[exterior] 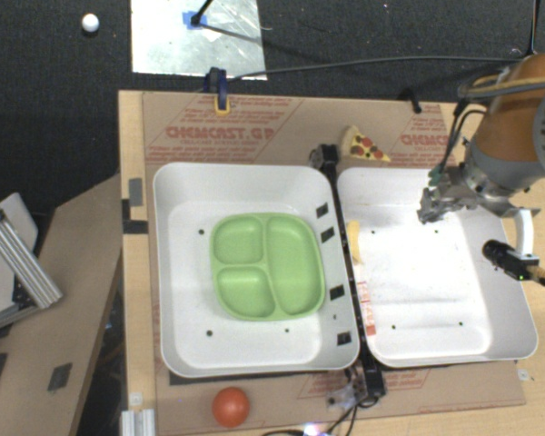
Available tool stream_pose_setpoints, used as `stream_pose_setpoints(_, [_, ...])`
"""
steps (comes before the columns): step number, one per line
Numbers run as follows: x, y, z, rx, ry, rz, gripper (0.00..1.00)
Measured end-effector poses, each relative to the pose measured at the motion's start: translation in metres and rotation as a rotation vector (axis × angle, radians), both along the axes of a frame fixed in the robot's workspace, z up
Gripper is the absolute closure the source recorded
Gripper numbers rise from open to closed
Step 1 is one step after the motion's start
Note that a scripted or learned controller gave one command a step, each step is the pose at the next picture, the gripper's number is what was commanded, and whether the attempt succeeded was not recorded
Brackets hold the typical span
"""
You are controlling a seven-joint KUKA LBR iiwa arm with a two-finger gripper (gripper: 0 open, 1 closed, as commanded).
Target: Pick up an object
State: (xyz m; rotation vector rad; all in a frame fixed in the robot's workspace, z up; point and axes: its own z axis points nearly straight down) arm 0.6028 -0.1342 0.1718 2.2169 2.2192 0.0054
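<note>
Pincer [431, 209]: I see it low over the far right part of the right bin [436, 312], pointing down towards the bin floor, with bare white plastic below it.
Pincer opening: I cannot tell from here whether it is apart or together; the tip is small and dark against the bin.
Pincer load: I see nothing in it, and I see no object touching it.
Arm [513, 121]: it reaches in from the right, with the orange band just above the wrist and over the bin's far right corner.
Candidate object: a pale yellow piece [352, 242] lies in the right bin, close against its left wall and about halfway along it. It is small and oblong, too small for me to name. It is well apart from the pincer.
Left bin [177, 243]: it holds a green plate [267, 265] with three compartments, lying flat near the middle.
Worktop [254, 130]: a pizza slice toy [365, 145] lies on it just beyond the two bins, near where they meet. A red ball [231, 406] sits on it in front of the left bin.
Far edge: a blue clamp [218, 87] grips the worktop's rear edge.
</note>
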Motion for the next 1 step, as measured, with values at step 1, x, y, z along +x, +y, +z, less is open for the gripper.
stream_pose_setpoints(1, [0.0100,0.0038,0.0601,-0.001,-0.003,0.005,1.00])
